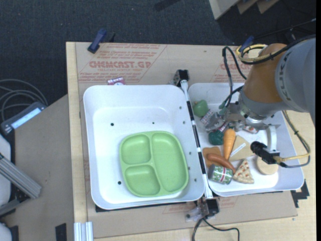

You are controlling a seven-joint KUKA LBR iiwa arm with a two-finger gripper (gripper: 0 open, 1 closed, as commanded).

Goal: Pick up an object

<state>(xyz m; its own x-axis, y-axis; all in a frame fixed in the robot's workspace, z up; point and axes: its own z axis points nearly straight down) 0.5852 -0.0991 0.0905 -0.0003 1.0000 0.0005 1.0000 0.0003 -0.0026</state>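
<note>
Shallow white right-hand bin, on worktop: mixed toy food. Orange plastic carrot, lying roughly upright in the view at bin centre, beside a dark teal rounded piece; likely light, rigid and smooth, best gripped across the thicker middle of the shaft, since the tapered tip may slip. Also green round toy, small green-and-red labelled can, triangular pizza slice, round beige disc. End effector low over bin's upper middle, near carrot top; opening cannot be told, hidden under wrist; nothing visibly held. Left white bin: light green three-compartment plastic tray.
</note>
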